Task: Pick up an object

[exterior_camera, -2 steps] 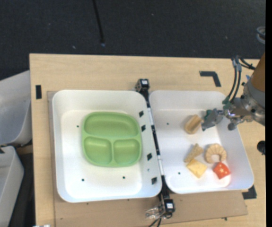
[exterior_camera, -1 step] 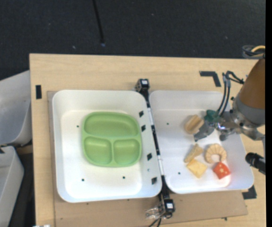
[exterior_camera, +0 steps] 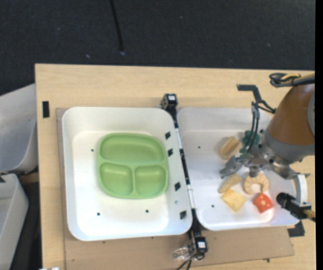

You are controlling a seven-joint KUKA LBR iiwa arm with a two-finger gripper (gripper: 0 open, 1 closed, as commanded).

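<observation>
The right white bin (exterior_camera: 206,128) holds several small food-like items: a tan bread-like piece (exterior_camera: 228,146), a pale shrimp-shaped piece (exterior_camera: 256,182), a yellow wedge (exterior_camera: 233,199), a beige chunk (exterior_camera: 229,183) and a red piece (exterior_camera: 263,203). My gripper (exterior_camera: 243,165) hangs low over the middle of this cluster, below the orange wrist band (exterior_camera: 291,120). It sits between the bread-like piece and the shrimp-shaped piece. Its grey fingers (exterior_camera: 230,167) reach down-left toward the beige chunk. Nothing shows held between them.
The left white bin (exterior_camera: 77,207) carries a green divided plate (exterior_camera: 132,165). A black-clipped divider (exterior_camera: 179,156) runs between the bins. Black cables (exterior_camera: 256,97) arch over the right bin's far edge. The wooden bench (exterior_camera: 105,83) surrounds both bins.
</observation>
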